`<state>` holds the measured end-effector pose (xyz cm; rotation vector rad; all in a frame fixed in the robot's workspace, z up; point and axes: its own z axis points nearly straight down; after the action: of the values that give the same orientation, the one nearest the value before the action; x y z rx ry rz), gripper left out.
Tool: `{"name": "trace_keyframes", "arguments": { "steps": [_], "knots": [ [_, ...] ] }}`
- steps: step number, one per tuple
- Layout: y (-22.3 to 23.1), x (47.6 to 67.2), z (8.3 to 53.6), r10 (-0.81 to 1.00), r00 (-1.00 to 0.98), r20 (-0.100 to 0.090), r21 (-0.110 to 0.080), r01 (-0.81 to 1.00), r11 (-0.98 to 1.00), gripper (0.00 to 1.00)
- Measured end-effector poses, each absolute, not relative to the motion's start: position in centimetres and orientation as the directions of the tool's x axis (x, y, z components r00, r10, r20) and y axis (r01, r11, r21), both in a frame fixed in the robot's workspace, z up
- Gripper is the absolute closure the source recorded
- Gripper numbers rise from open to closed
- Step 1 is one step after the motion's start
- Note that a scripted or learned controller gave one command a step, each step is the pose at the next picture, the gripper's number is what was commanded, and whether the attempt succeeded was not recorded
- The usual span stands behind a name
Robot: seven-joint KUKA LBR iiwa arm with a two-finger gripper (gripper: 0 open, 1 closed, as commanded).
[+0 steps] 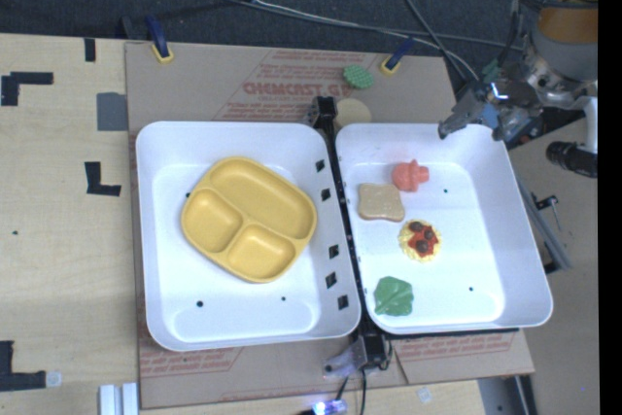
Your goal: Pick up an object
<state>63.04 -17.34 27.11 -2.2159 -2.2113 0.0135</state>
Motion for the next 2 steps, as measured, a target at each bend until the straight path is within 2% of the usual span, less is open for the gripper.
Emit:
{"name": "trace_keyframes", "arguments": {
  "steps": [1, 2],
  "knots": [
    [-17.3, 63.2, 27.9, 1.0, -0.001, -0.001, -0.001, 1.0, 0.001, 0.0],
    [-18.0, 63.9, 22.5, 1.0, -0.001, -0.001, -0.004, 1.0, 0.001, 0.0]
  ]
}}
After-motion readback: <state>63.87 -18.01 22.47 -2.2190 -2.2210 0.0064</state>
